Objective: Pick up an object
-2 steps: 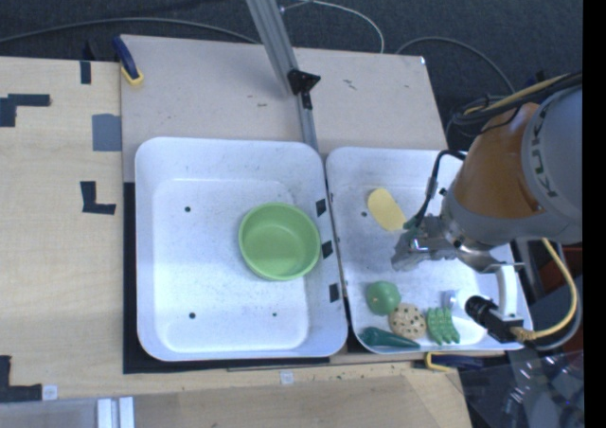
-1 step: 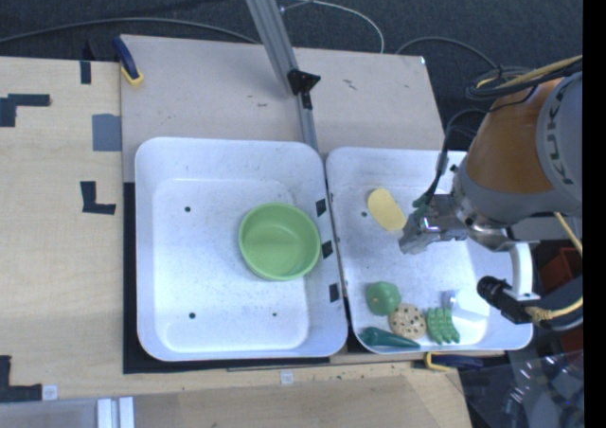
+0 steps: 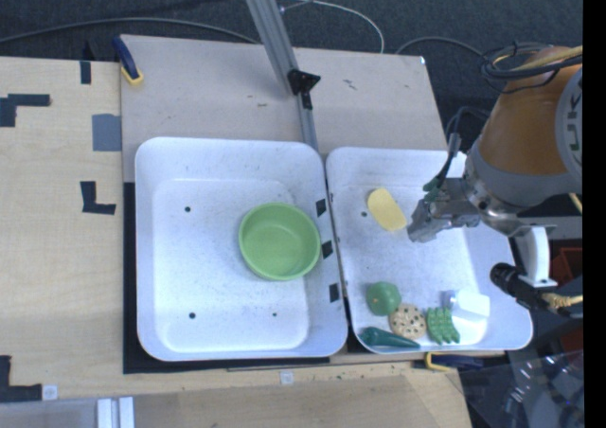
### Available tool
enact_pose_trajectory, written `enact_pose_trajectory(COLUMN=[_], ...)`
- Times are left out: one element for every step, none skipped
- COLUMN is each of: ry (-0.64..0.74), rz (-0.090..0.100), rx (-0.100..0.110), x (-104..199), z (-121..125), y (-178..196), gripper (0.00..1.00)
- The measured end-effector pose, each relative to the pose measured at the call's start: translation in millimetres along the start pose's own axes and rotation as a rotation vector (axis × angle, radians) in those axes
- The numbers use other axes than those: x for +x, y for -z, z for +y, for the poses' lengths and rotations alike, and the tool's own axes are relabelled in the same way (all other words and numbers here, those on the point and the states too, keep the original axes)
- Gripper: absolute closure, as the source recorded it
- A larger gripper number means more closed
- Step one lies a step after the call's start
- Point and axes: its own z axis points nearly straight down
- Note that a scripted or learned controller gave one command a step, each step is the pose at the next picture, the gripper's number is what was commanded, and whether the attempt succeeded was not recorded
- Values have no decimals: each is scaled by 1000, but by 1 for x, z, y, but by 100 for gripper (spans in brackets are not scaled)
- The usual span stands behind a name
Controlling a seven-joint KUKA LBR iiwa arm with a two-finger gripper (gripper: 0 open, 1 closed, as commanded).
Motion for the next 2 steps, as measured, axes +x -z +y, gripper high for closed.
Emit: enact_pose_trajectory(ry=[5,5], rz=[2,2], rx=[4,5], x=[55,105], z=[19,27], y=[4,9], gripper=[100,100])
